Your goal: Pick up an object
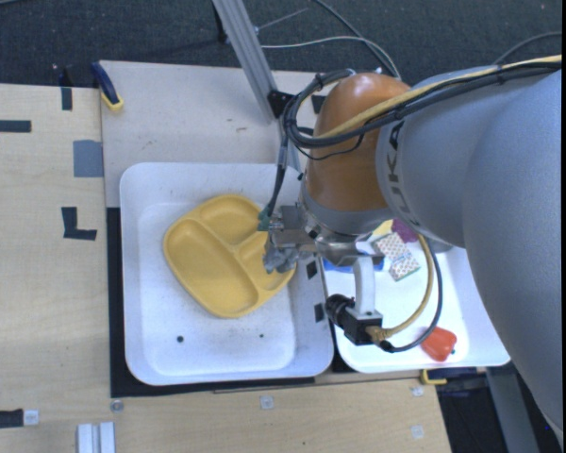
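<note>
A yellow divided plate [217, 253] lies in the left white bin [170, 347], tilted slightly toward its right side. My gripper [277, 249] hangs below the orange wrist band [354, 149], right at the plate's right rim near the wall between the two bins. The gripper's body hides the contact point with the rim. In the right bin [472, 347] a pink-and-white checkered item [398, 255] and a small red-orange object [439, 344] lie partly under the arm.
The big grey arm covers most of the right bin. A black cable and a brass fitting [373, 330] hang from the wrist over the bins' divider. A grey metal pole [245, 41] slants in behind the left bin.
</note>
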Available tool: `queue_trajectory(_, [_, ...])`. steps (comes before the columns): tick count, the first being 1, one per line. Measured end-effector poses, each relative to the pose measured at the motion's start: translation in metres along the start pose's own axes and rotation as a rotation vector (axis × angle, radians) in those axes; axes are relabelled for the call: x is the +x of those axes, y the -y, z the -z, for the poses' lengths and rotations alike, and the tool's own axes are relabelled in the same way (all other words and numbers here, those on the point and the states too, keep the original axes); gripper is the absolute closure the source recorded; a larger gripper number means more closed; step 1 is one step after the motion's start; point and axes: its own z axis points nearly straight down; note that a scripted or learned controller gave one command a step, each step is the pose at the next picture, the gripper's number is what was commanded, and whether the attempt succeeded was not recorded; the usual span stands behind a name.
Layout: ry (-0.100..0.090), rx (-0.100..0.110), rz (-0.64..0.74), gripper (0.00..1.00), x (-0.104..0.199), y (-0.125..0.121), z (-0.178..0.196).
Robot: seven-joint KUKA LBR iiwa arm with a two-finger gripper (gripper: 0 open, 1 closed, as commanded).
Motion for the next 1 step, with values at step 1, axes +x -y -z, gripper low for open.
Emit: queue_trajectory(1, [0.000, 0.000, -0.002, 0.00, -0.0010, 0.0001, 0.0004])
